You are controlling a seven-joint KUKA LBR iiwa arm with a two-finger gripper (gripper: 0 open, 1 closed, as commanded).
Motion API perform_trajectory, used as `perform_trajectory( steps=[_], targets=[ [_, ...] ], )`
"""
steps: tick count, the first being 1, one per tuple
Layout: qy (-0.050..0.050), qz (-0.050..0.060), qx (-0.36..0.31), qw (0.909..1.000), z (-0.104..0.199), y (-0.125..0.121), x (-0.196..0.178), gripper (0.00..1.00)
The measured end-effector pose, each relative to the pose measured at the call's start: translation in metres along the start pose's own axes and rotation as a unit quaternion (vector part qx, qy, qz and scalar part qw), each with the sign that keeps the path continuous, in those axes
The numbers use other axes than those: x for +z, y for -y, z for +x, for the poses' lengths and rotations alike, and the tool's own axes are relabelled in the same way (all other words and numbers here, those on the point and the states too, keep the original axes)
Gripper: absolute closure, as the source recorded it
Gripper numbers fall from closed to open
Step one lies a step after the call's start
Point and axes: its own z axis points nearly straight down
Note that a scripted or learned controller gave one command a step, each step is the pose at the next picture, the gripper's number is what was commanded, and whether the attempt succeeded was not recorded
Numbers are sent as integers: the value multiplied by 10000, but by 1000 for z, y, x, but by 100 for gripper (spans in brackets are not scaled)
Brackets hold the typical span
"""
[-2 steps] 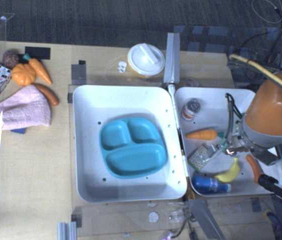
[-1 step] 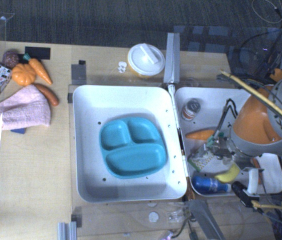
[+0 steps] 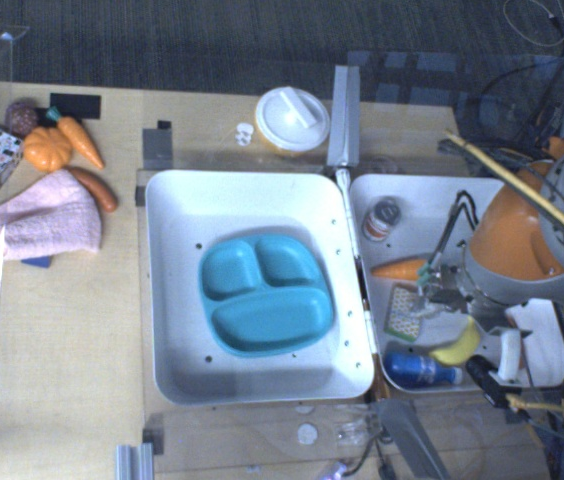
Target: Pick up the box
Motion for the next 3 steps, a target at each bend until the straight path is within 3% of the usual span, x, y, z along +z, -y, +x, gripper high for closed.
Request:
perform_trajectory(
  steps=[1, 2, 3],
  targets=[
    [33, 36, -836, 9965, 0, -40, 15, 100],
    [59, 20, -831, 9965, -2, -40, 16, 0],
    [60, -4, -2265, 9740, -8, -10, 14, 0]
  ],
)
